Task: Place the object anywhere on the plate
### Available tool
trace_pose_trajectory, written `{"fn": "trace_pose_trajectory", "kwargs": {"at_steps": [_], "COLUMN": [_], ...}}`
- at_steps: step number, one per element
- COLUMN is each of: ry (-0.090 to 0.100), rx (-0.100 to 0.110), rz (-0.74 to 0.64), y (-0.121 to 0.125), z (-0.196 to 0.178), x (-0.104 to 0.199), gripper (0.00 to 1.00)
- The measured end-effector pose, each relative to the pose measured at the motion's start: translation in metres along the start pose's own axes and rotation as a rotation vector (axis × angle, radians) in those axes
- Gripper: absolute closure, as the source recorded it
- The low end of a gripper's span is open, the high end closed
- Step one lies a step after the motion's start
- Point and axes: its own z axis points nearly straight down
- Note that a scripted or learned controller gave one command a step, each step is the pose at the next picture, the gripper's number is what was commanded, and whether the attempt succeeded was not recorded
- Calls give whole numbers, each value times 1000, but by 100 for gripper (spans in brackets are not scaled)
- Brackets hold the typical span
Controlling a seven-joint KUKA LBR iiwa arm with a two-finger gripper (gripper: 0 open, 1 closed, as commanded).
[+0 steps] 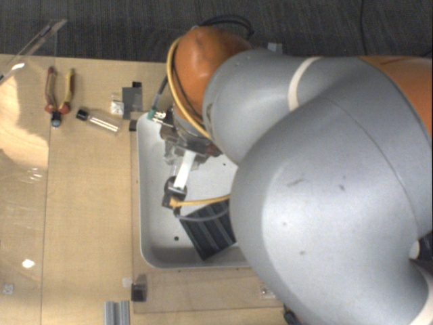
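Note:
The grey arm with its orange band (pixel 203 59) reaches over the white bin (pixel 152 249) and covers most of it. My gripper (pixel 207 234) appears as a dark ribbed end low over the bin's near left part, close to the floor. The arm hides the bin's floor to the right of the gripper.
On the wooden bench left of the bin lie red-handled pliers (pixel 58 92), a small clear tube with a black cap (pixel 98 120) and a small black and metal part (pixel 130 100). A small dark block (pixel 139 291) sits near the bench's front edge.

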Motion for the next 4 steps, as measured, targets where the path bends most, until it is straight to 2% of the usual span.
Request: {"fn": "trace_pose_trajectory", "kwargs": {"at_steps": [1, 2, 3, 4], "ry": [0, 0, 0, 1], "rx": [-2, -3, -3, -3], "rz": [-363, -373, -372, -177], "y": [77, 76, 76, 78], "z": [-6, -17, -17, 86], "x": [27, 30, 29, 26], "gripper": [100, 100, 0, 0]}}
